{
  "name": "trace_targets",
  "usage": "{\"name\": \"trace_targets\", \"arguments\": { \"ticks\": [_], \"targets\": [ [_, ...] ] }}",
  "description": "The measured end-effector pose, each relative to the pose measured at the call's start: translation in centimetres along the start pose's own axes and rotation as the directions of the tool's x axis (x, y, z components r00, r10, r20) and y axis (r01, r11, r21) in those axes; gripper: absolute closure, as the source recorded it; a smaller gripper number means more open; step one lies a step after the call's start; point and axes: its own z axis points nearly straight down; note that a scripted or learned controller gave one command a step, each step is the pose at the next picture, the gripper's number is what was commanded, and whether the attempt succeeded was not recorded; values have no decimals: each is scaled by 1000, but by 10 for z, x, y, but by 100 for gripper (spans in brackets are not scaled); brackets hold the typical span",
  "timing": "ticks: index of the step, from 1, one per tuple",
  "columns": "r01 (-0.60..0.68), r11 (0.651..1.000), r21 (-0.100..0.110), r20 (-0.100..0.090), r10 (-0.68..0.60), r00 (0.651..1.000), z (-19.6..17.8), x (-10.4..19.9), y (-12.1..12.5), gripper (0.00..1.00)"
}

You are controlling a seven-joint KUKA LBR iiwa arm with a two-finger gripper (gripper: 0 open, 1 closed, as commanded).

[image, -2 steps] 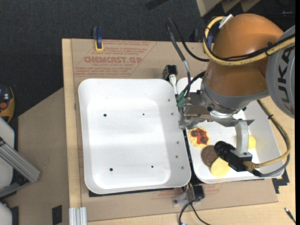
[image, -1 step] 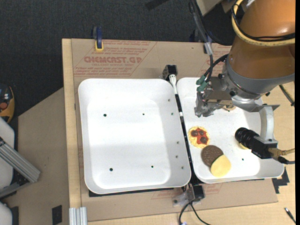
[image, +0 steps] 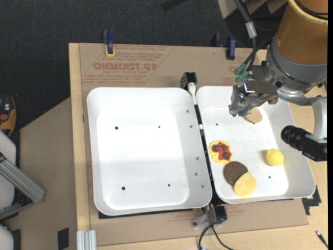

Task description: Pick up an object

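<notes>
A small tan piece point(image: 254, 116) lies in the right bin point(image: 291, 139), up near its far end. The gripper point(image: 240, 108) sits right over it and covers part of it. I cannot tell if the piece is between the gripper's tips or just under them. I also cannot tell if the pincer is apart or together, because it looks like one dark grey lump from up here.

The arm point(image: 304, 30) comes in from the right. It is grey, with a wide orange band above the wrist.

Other things lie in the same bin, nearer to us. A little flat yellow thing with red blobs on it point(image: 220, 151) is close to the wall between the two bins. Just below it is a round brown cookie point(image: 234, 171). A yellow lump point(image: 245, 184) touches the cookie and lies partly on it. A small yellow ball point(image: 274, 158) sits by itself toward the right side, well apart from the others.

The left bin point(image: 99, 139) is beside the right one, and they touch along the middle. Both bins rest on a brown board point(image: 78, 87) with red letters at the top. Two blue clamps point(image: 109, 39) hold the board at its far edge.
</notes>
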Motion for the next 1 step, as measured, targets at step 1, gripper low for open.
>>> {"name": "trace_targets", "arguments": {
  "ticks": [1],
  "targets": [
    [7,1000,17,0,-7,1000,63,66,-2,100]
  ]
}}
